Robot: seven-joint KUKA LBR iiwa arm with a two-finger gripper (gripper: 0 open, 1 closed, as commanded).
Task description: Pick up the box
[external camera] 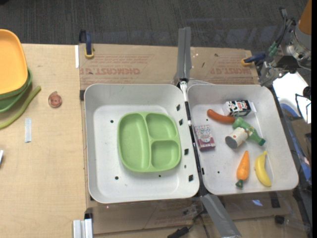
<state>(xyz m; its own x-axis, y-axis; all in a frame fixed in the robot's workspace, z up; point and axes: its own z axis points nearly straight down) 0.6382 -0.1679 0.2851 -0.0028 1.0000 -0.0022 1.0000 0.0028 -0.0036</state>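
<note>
The gripper [277, 58] hung at the upper right of the frame, outside the bins; whether it was open could not be told. The small pinkish printed box [204, 137] lay flat at the left side of the right white bin [282, 182], near a sausage [221, 116] and a carrot [242, 166]. A straight descent over the box seemed best. The left white bin [99, 172] held a green divided plate [148, 142].

A robotics lab: 2 white bins [94, 133] on a cardboard-covered bench [49, 182] with clamps [87, 44]

Green divided plate [148, 142], yellow banana [262, 170], pink patterned box [204, 137].
</note>
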